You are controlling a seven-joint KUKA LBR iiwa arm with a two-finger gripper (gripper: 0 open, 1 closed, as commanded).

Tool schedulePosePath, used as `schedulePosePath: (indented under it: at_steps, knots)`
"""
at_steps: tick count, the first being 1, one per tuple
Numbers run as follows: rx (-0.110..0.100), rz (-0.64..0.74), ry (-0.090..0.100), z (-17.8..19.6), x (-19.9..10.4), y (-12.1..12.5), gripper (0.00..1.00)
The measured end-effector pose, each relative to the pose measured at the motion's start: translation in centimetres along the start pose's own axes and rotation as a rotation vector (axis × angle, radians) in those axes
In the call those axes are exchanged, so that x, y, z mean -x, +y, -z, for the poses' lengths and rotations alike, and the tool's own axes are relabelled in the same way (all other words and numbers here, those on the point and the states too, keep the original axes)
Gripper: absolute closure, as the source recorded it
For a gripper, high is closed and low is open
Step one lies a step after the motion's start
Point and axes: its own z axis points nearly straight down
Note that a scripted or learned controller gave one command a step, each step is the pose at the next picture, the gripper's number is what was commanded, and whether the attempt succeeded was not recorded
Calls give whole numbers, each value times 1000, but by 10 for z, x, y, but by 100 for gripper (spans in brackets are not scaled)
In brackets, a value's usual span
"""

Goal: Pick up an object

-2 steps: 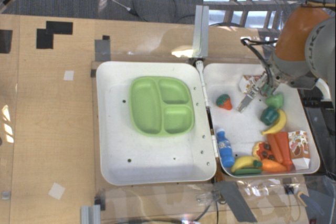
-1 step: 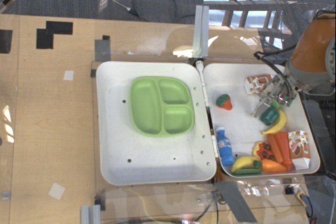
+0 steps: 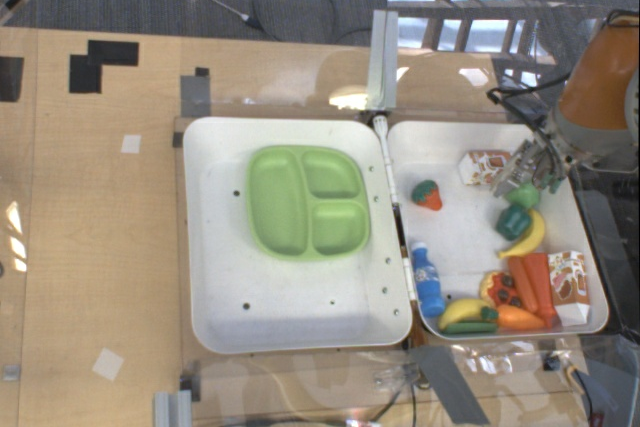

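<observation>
Two white bins sit side by side on the wood tabletop point(image 3: 90, 245). Left bin point(image 3: 215, 315) carries a green divided plate point(image 3: 306, 201), three compartments, lying flat near the bin's middle. Right bin point(image 3: 455, 245) holds the clutter, mostly along its right & front sides.

Arm point(image 3: 600, 85) w/ orange band reaches in from the right, over the right bin's back-right corner. Claw point(image 3: 528, 177) hangs low there, tips just above a small green pepper point(image 3: 516, 220); a printed carton point(image 3: 486, 166) lies just to its left. Claw's state: can't tell, metal parts blur together at this res. Nothing clearly sits between them.

Objs in right bin, big to small approx:
- banana point(image 3: 532, 236), curved, touching the pepper's lower right
- red box point(image 3: 535, 283) near the front-right corner
- blue bottle point(image 3: 428, 280) lying along the left wall
- second printed carton point(image 3: 569, 277) by the right wall
- carrot point(image 3: 518, 317) at the front edge
- yellow piece, prob. another banana point(image 3: 461, 310), at front w/ a green veg point(image 3: 472, 325) under it
- strawberry point(image 3: 428, 195), alone, mid-left, well apart from the rest
</observation>
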Motion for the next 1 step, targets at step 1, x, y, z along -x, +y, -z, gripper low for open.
schedulePosePath:
  at_steps: [1]
  knots:
    - [1,-142,1,104,-2,46,100]
